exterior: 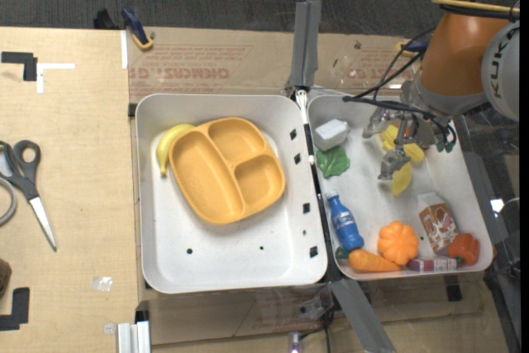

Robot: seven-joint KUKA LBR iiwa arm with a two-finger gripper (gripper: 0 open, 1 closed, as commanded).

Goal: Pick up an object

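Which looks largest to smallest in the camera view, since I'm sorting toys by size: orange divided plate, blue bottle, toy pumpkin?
1. Orange divided plate
2. Blue bottle
3. Toy pumpkin, close to the bottle: shorter but rounder, so that ranking is unsure.

The arm enters from the right edge of the camera view, in the upper corner. Its orange band sits above the wrist, with grey housing visible to its right. Below the band, dark cables run across the wrist. The wrist points downward and slightly left. The pincer hangs low beneath it, its metallic fingers directed down; the slanted view does not resolve the finger spacing.
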